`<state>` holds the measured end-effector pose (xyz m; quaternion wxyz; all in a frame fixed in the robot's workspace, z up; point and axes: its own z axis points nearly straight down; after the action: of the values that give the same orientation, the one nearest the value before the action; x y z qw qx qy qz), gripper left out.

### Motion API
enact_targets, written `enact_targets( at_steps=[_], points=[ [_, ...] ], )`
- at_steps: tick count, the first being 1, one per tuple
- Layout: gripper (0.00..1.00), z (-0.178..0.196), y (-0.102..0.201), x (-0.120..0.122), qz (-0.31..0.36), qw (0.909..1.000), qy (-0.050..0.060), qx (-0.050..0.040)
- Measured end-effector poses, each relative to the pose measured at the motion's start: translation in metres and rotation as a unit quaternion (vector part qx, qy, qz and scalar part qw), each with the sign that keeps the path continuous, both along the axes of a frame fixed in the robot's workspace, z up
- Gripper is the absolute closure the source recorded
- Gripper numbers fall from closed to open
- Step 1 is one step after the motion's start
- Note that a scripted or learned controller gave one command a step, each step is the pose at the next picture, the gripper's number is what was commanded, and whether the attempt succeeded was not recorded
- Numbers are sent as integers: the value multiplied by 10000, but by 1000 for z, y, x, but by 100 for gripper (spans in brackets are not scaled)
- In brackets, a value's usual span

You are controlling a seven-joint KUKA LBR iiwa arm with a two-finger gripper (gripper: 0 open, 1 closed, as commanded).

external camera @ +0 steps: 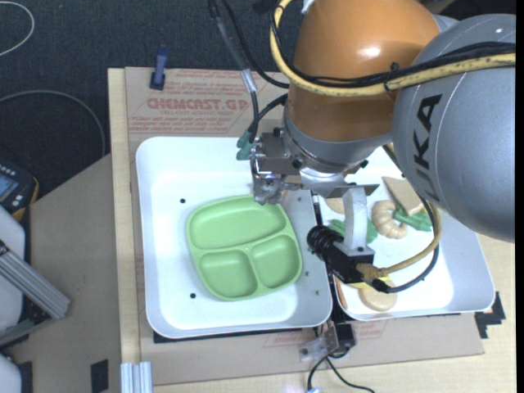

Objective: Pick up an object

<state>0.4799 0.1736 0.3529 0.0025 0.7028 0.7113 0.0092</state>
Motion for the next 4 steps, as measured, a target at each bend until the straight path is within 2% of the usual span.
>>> enact_targets(
  at_steps=[1, 2, 3, 4],
  points=[
    [100, 192, 24, 0, -34, 10000, -15, -1],
    [100, 63, -18, -2, -85, 9998, 149, -79],
    [100, -9, -105, -1, -91, 9999, 123, -56],
    [100, 108, -63, 10, -37, 10000, 20, -33]
  ],
)
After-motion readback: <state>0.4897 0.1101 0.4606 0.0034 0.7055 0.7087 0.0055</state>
